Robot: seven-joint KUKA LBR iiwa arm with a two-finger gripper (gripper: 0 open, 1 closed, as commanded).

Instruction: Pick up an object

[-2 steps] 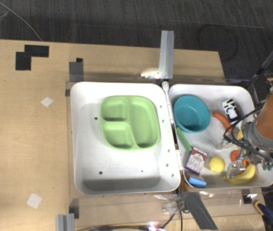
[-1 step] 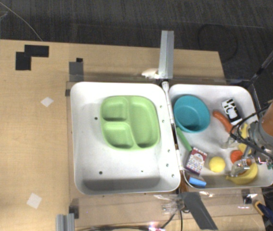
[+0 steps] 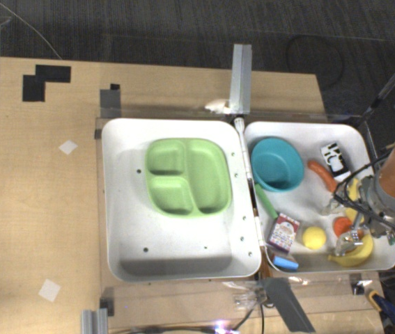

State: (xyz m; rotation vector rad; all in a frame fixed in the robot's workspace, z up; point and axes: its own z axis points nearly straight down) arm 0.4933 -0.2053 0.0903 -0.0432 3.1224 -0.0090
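The gripper (image 3: 352,240) hangs low in the right bin's (image 3: 301,132) near right corner, right over a yellow banana-shaped toy (image 3: 354,253); how wide its claw stands I cannot tell. That toy is smooth, curved and glossy, touching the near wall. Just left sits a round yellow ball (image 3: 314,238), then a small printed carton (image 3: 283,232) and a blue piece (image 3: 287,262). Farther back, a teal bowl (image 3: 277,163), an orange carrot-like stick (image 3: 322,175), a black-and-white box (image 3: 334,158). In the left bin (image 3: 124,186) a matte green divided plate (image 3: 186,177).
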